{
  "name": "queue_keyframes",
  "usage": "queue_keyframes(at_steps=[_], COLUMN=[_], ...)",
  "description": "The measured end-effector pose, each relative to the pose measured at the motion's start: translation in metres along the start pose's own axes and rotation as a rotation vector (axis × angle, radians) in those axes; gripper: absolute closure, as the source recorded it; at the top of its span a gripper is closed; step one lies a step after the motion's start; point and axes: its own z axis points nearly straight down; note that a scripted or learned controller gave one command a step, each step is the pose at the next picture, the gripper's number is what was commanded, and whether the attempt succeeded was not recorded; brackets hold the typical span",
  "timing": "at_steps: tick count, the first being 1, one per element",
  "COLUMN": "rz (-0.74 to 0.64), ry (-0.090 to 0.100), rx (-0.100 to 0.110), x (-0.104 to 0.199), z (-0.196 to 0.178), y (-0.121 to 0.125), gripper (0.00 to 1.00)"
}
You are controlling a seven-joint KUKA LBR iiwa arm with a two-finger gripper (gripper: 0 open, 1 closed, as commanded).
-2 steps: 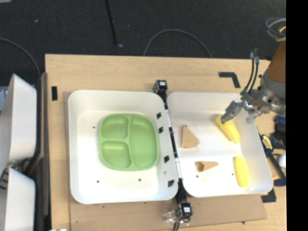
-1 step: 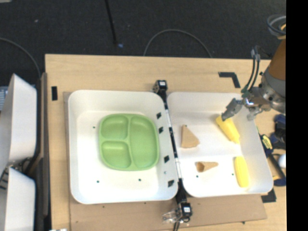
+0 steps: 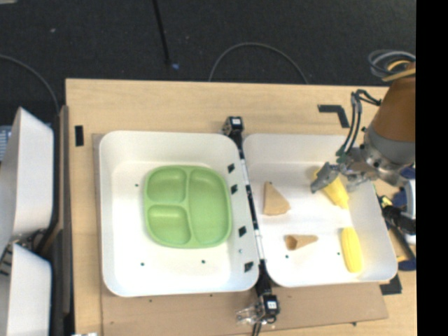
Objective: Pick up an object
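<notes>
Gripper (image 3: 334, 180) in right bin (image 3: 301, 152), jaws pinching a yellow corn cob (image 3: 337, 193) near its upper end; likely light, stiff, smooth plastic, so mid-length grip safer.

A single fixed camera looks down at a slant on the wooden bench (image 3: 175, 103), framing both white bins (image 3: 115, 187) side by side, dark floor beyond the far edge.

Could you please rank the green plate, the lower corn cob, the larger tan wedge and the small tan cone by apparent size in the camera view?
1. green plate
2. lower corn cob and larger tan wedge, too alike to separate
3. small tan cone
</notes>
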Motion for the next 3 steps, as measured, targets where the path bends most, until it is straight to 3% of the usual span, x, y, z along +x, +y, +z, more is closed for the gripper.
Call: queue_keyframes(at_steps=[2,3], rz=[0.004,0.006], ry=[0.0,-0.001], rx=[-0.004,-0.009], x=[-0.007,-0.008], z=[0.087,0.074], y=[0.009,0.01], gripper=[0.0,1.0])
